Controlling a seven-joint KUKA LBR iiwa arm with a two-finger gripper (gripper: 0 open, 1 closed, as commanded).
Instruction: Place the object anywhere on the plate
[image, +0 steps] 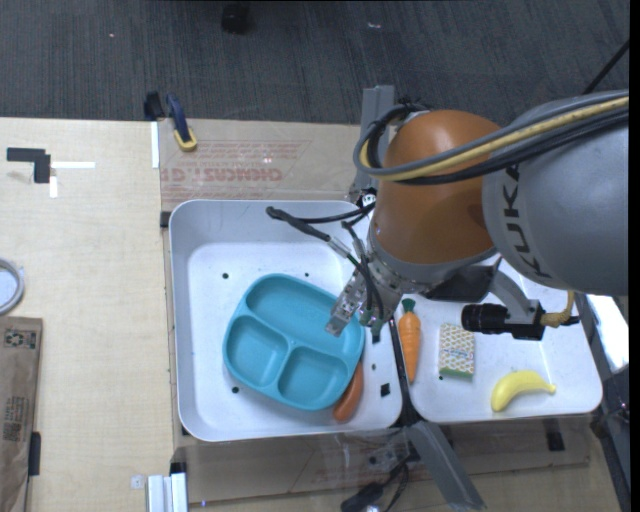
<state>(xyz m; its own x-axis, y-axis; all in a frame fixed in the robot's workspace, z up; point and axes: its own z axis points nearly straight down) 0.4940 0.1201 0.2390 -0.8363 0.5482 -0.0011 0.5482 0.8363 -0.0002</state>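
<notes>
Gripper (347, 312) hangs over the blue plate's (270, 345) right rim in the left bin (195, 300); can't tell its jaw state. The sausage (349, 397) lies just below, against the plate's lower-right edge, long axis near-vertical.

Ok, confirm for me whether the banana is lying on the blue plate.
No, the banana lies in the right bin, apart from the blue plate, which sits in the left bin.

Light wood bench (80, 300) with 2 shallow white bins on it, left bin (190, 330) and right bin (560, 395) touching side by side, plus a tape roll (8, 288) near the left edge
</notes>
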